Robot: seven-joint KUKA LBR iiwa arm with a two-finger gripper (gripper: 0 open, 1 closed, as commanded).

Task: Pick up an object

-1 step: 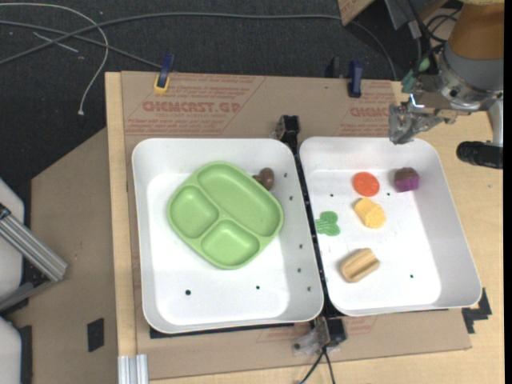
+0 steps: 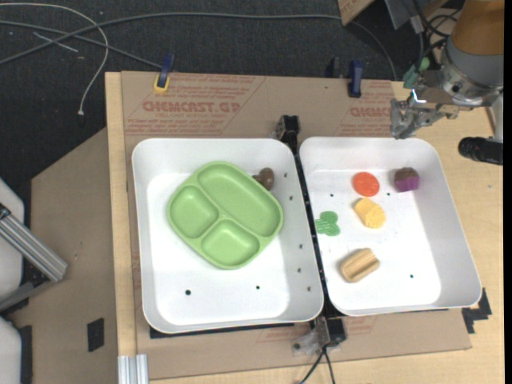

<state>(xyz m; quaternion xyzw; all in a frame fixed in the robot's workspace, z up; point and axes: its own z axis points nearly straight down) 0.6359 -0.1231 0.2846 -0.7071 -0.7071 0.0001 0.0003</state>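
The right bin [image 2: 448, 238] holds several small toy foods: an orange round piece [image 2: 366, 184], a purple-brown piece [image 2: 406, 179], a yellow piece [image 2: 370, 213], a green flat piece [image 2: 327, 224] and a tan bread-like piece [image 2: 358, 264]. My gripper [image 2: 410, 122] hangs above the bin's far rim, at the upper right, well apart from all of them. Nothing shows between its fingers. The purple-brown piece lies closest, just below the gripper in the view.
The left bin [image 2: 160, 294] holds a green divided plate [image 2: 226, 214] with a small brown piece [image 2: 266, 178] at its far right edge. A black clamp [image 2: 287, 126] sits between the bins at the back. Blue clips [image 2: 166, 70] hold the cardboard base.
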